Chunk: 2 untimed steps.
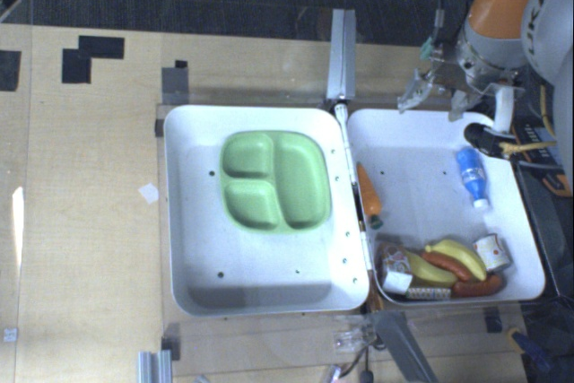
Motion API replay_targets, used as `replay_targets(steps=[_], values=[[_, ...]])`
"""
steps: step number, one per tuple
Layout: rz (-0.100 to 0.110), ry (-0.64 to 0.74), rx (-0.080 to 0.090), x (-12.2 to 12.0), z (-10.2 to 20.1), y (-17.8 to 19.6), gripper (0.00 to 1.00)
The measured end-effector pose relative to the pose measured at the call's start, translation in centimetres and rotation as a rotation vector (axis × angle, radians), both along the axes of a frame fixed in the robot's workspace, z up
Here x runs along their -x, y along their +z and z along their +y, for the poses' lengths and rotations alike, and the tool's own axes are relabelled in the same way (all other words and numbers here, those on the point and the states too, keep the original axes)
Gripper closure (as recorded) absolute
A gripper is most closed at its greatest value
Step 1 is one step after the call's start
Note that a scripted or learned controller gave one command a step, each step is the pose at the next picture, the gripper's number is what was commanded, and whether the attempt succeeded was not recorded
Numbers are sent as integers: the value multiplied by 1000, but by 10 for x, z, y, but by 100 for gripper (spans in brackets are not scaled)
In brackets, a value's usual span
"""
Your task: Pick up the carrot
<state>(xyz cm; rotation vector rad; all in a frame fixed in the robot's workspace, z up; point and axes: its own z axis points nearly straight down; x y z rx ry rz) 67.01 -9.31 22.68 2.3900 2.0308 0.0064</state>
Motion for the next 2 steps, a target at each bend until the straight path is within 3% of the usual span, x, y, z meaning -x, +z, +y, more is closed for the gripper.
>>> replay_targets(steps=[1,2], values=[[4,-132,-2,47,-42,-130,0],[0,-130,-3,45,-40,-118,100]])
